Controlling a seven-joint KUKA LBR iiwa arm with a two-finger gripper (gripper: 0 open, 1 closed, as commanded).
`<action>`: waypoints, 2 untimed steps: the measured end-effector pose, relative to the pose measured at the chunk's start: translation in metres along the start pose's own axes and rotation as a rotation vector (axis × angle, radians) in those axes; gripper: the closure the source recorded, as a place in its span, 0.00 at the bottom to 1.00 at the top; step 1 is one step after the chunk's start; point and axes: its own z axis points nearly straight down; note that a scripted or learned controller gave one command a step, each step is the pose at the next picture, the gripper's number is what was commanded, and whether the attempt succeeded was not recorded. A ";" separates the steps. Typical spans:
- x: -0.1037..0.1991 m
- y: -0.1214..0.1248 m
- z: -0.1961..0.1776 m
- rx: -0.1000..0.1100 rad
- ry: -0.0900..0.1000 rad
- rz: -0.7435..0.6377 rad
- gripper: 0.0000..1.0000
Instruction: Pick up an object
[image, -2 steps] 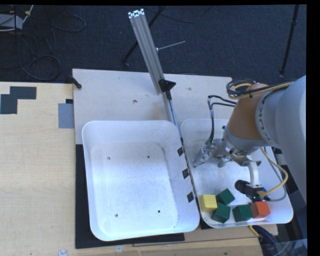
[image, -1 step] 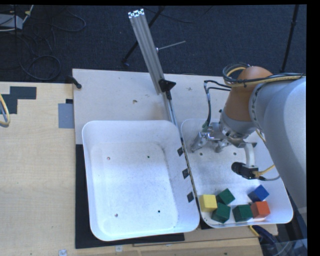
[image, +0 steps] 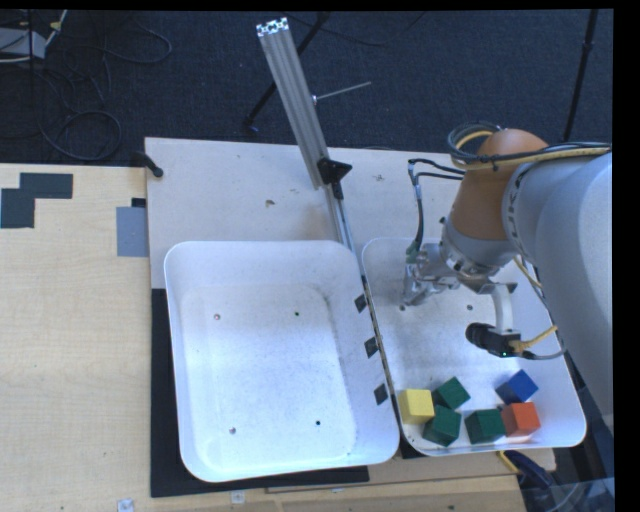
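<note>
1. The jaws hang over the upper part of the right bin, near its left wall. They look like a cluster of grey metal parts, too small and cluttered to tell how far apart they stand, and nothing can be made out between them.
2. Above them sit the grey wrist, the orange band and the broad grey arm, which comes in from the right; yellow and black cables loop round the wrist.
3. The blocks lie well apart from the jaws, bunched along the near end of the right bin: a yellow block, three green blocks, a blue block and an orange block. The yellow one touches a green one, and the orange one sits just beside another green one.
4. The left bin adjoins the right one, with small black clips along the shared edge.
5. A slanted aluminium rail rises from the pale desk behind the bins.
6. No brand, label or writing can be read anywhere.
</note>
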 end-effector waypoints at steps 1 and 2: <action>0.001 0.000 -0.009 0.003 0.000 -0.009 1.00; -0.029 -0.012 -0.161 -0.011 -0.002 0.011 1.00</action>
